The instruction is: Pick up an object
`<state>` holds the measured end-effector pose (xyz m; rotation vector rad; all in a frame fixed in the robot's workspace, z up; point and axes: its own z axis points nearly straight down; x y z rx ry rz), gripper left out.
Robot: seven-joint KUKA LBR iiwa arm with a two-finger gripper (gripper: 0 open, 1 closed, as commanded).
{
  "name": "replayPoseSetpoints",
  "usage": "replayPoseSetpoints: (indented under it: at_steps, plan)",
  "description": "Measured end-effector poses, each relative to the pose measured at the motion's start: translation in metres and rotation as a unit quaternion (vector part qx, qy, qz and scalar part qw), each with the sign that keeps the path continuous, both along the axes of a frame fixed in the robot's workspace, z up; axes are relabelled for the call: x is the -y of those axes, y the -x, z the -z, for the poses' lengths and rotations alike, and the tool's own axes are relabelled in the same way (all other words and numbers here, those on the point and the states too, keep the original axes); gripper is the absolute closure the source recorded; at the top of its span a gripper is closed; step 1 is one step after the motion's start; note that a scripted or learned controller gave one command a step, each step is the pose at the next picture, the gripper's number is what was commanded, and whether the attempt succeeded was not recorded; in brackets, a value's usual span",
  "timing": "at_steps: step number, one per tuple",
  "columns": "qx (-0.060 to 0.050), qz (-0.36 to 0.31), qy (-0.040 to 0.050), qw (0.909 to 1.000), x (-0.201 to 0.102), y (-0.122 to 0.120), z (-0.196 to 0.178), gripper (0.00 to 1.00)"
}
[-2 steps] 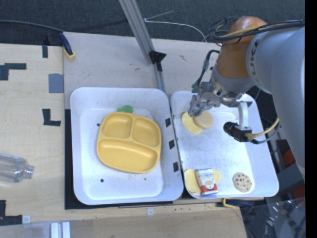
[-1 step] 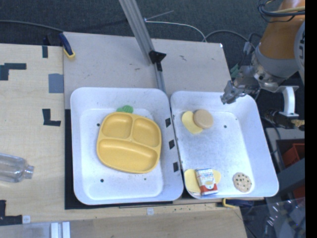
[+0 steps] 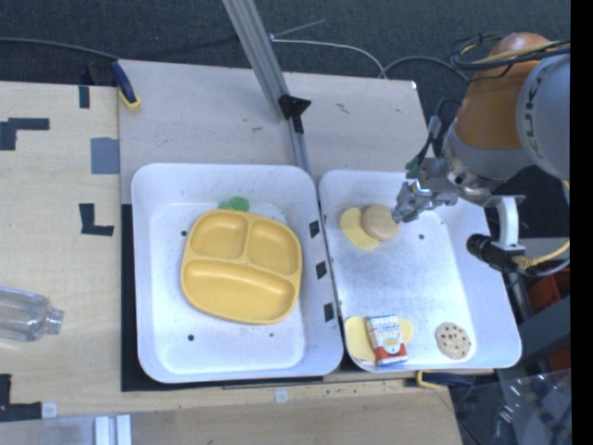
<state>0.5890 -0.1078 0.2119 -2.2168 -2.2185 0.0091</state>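
Bread roll point(image 3: 377, 222) beside tool point(image 3: 406, 209)

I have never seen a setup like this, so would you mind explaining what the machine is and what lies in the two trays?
This is one picture from a camera fixed above a bench, looking down at a slant. The grey and orange shape at the right is a robot arm; its gripper is the small two-fingered hand at its tip. Its job is to pick up an object. It sits low in the right bin, right beside a tan round item lying on a pale yellow piece. Whether it grips anything is unclear. Nearer the front lie a small carton and a cookie. The left bin holds a yellow divided plate.
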Motion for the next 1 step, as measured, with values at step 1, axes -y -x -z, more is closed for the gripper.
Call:
replayPoseSetpoints:
  at_steps: [1]
  plan:
    - [0.003, -0.001, -0.0003, 1.0000, -0.0008, -0.0018, -0.0134, 1.00]
